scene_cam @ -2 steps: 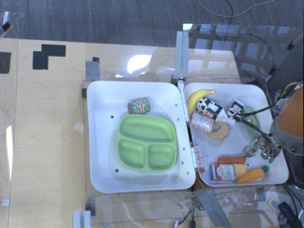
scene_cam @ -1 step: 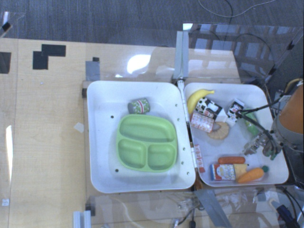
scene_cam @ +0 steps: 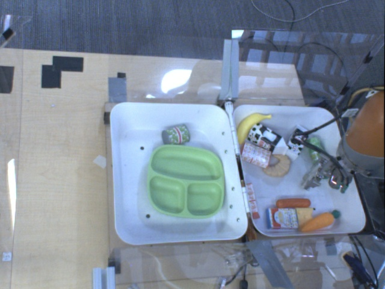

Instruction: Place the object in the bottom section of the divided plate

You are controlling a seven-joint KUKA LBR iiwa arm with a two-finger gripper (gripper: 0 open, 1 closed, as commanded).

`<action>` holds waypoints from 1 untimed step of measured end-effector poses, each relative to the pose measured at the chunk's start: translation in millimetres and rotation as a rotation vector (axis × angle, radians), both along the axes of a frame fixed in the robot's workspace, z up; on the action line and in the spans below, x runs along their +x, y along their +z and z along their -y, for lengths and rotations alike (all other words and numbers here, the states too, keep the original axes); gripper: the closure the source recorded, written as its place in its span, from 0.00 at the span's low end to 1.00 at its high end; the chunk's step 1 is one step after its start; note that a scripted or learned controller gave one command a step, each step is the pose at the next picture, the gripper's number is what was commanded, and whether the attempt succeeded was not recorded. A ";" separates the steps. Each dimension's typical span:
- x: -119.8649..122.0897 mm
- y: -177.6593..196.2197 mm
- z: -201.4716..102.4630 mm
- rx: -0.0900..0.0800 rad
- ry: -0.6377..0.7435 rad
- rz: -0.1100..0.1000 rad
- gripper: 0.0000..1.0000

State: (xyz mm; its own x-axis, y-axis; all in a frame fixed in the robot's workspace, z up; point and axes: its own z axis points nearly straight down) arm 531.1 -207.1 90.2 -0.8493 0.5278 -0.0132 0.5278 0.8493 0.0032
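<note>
A: What sits nearest in the right bin point(scene_cam: 355, 224)?

B: A carrot point(scene_cam: 319, 221) at the near right, a small flat packet point(scene_cam: 283, 218) to its left, and a red sausage point(scene_cam: 292, 203) just beyond them.

A: And the arm?

B: It comes in from the right edge, the orange band point(scene_cam: 366, 131) high over the right bin's right rim. The wrist slants down and leftward, so the end effector point(scene_cam: 316, 178) hangs over the right part of that bin, above bare floor between the sausage and the items farther back. Its metal parts blur together; I can't tell whether it is spread or closed, and nothing is visibly held.

A: The left bin point(scene_cam: 126, 179)?

B: The green divided plate point(scene_cam: 184, 180) lies in its middle, two small sections on the near side, one long section on the far side. Just beyond the plate's far rim rests a small round green-and-white object point(scene_cam: 176, 135), on the bin floor.

A: Farther back on the right?

B: A round cookie-like disc point(scene_cam: 278, 165), a red-printed packet point(scene_cam: 256, 155), a black-and-white patterned piece point(scene_cam: 264, 136), then a banana point(scene_cam: 249, 125) at the far left corner.
</note>
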 end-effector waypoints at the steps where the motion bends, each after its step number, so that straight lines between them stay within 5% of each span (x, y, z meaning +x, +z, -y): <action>1: -10.4 0.6 -40.0 0.000 -0.070 0.007 1.00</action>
State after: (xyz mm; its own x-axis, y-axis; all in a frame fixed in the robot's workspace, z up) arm 520.7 -167.1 90.8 -0.8099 0.5863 -0.0188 0.5863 0.8101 0.0067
